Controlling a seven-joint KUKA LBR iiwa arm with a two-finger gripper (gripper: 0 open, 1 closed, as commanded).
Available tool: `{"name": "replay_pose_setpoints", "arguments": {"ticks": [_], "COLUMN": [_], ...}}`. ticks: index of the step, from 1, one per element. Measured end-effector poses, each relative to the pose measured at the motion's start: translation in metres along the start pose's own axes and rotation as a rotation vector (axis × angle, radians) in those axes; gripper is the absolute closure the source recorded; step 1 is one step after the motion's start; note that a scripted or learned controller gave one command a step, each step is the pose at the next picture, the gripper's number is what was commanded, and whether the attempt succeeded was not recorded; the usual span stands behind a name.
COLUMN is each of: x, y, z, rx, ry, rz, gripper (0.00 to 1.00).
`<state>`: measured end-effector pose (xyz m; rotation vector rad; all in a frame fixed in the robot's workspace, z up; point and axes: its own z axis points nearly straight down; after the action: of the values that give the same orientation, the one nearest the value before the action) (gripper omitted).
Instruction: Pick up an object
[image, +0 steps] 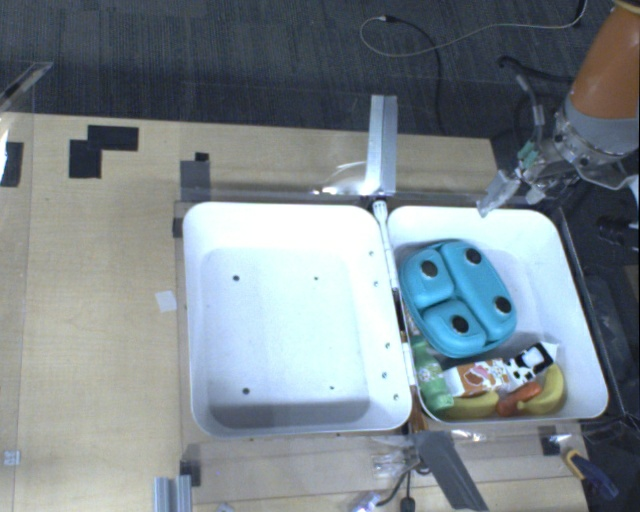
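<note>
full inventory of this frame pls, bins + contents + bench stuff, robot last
left bin: 1, white, left half of bench
right bin: 1, white, right half, beside left bin
four-lobed block: 1, light blue with dark dots, middle of right bin
carton: 1, printed orange and white with cow pattern, near edge of right bin
bananas: yellow, count unclear, under the carton
green item: 1, near-left corner of right bin, too small to identify
black markers: several, far-left bench
cable: 1, thin and pale, floor beyond bench
arm: 1, grey with orange band, upper right
pincer: 1, above far rim of right bin
</note>
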<state>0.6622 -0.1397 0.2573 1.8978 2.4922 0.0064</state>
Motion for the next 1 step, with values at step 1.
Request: {"name": "replay_pose_setpoints", "arguments": {"ticks": [1], "x": [0.0432], "y": [-0.0403], "z": [0.1219], "rx": [-0.010], "ry": [-0.006], "rz": [0.040], "gripper": [0.00]}}
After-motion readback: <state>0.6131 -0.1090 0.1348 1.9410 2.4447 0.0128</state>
